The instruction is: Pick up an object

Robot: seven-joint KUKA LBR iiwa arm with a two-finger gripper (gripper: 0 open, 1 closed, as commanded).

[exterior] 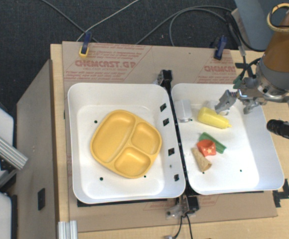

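Nothing lifted yet, by the look of things. Nearest candidate: a yellow corn-shaped toy (214, 118), lying flat on the floor of the right bin (251, 176), toward its far side, tilted a little across the bin. Just nearer the camera, a red tomato-like piece (207, 147) resting against a green strip (217, 143), with a tan, bread-coloured chunk (202, 161) touching them on the near side. Farther back and left of the corn, close to the divider, a small clear or pale block (184, 110), hard to make out. Above the far right corner of that bin, the gripper (238, 99), spread wide, one finger just beside the corn's upper end, the other out over bare white floor; nothing between them. Hard to tell height from this slanted view, so uncertain whether hovering or already down at the bin floor. Across the divider, in the left bin (79, 133), a yellow sectioned plate (126, 143), well apart from the arm. Judged overall: approach stage only; closing on something, gripping and raising all left to do.
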